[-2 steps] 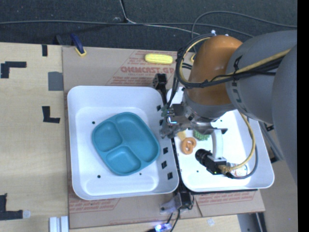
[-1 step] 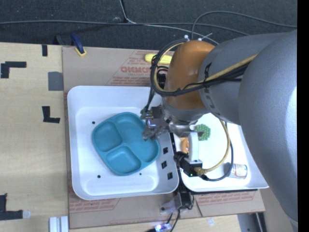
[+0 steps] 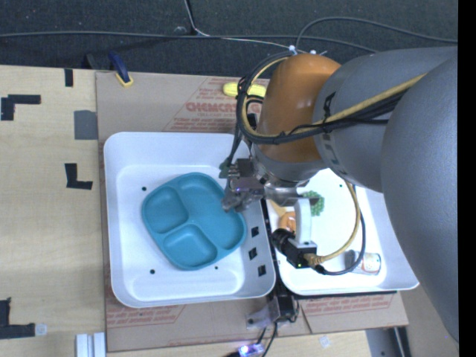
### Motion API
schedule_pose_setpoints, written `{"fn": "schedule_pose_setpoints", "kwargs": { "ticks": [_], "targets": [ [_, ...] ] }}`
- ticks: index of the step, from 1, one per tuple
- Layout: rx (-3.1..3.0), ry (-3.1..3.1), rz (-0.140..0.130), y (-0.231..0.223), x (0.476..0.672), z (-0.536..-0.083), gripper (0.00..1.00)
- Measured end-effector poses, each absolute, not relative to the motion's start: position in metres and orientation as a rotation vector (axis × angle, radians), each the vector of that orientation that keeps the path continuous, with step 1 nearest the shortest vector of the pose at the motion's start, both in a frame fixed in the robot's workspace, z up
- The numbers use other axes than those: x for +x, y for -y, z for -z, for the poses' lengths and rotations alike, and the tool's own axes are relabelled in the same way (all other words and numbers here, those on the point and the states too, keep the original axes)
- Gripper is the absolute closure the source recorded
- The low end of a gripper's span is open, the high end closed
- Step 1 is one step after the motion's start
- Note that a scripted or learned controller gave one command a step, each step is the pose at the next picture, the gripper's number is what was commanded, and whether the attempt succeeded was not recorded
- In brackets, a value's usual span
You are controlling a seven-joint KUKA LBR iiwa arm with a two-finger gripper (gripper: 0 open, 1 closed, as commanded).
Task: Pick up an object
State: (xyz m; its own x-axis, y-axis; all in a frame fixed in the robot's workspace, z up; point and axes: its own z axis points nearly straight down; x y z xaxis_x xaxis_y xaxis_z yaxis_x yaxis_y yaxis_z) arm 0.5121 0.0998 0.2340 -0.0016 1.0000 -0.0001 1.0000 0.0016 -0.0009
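White left bin (image 3: 126, 199): gripper (image 3: 236, 192) above blue plate (image 3: 192, 220).

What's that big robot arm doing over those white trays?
The robot arm is reaching down over two white bins, trying to pick something up. Its gripper sits at the right edge of a blue divided plate lying in the left bin. The right bin has a few small items, partly hidden by the arm.
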Motion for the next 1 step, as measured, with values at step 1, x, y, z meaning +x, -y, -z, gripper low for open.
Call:
{"fn": "schedule_pose_setpoints", "kwargs": {
  "ticks": [1],
  "targets": [
    [-2.219,2.222,-0.003,-0.0997,0.5120,-0.2330,0.00]
  ]
}}
